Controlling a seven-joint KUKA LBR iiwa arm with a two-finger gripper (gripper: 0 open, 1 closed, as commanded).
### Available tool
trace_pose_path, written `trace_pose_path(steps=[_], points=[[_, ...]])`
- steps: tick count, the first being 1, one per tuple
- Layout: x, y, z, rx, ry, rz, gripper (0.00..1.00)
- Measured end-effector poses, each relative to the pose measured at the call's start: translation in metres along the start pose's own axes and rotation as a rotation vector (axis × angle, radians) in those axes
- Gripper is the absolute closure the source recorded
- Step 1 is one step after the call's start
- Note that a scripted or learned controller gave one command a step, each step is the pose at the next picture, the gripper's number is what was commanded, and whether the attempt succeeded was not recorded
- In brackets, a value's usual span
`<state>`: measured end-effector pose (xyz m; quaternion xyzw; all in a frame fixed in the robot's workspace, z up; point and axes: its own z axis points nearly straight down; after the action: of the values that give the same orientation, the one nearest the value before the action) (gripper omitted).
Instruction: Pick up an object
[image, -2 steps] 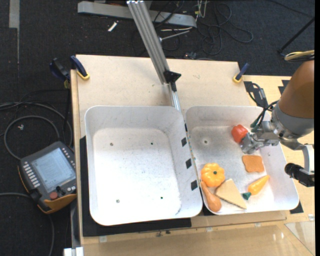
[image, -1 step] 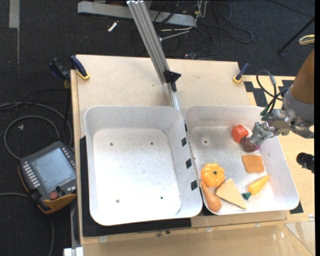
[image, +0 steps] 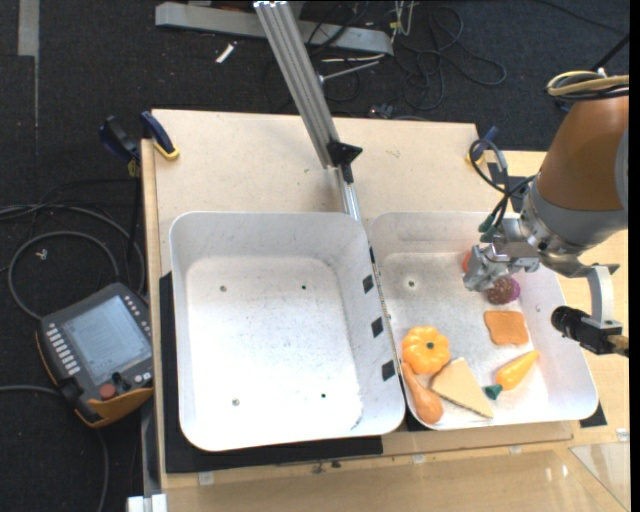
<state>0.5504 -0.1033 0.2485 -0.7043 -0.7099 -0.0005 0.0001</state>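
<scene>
Objects in the right bin (image: 400, 232) numbered seven: one pumpkin (image: 426, 350), one carrot (image: 424, 396), one wedge (image: 463, 386), one orange slab (image: 506, 327), one yellow-orange pepper (image: 516, 369), one purple item (image: 503, 290), one red item (image: 467, 261). The gripper (image: 487, 272) stood over the purple item; its opening could not be determined.

Six objects lie in the right-hand bin (image: 420, 232), in the lower right of the frame. A small orange pumpkin (image: 426, 350) sits near the bin's left side. Below it, a carrot-like orange piece (image: 424, 396) lies aslant, touching a pale cheese wedge (image: 462, 388). To the right rests an orange-yellow pepper (image: 515, 369). Above that is a flat orange slab (image: 506, 327), and above it a dark purple round piece (image: 503, 290).
</scene>
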Motion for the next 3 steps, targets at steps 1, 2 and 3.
trace_pose_path(steps=[1,2,3], points=[[0.051,0.007,0.003,0.001,0.001,0.000,1.00],[0.097,0.029,0.015,0.000,-0.001,0.000,1.00],[0.142,0.053,0.017,-0.002,0.000,0.000,1.00]])
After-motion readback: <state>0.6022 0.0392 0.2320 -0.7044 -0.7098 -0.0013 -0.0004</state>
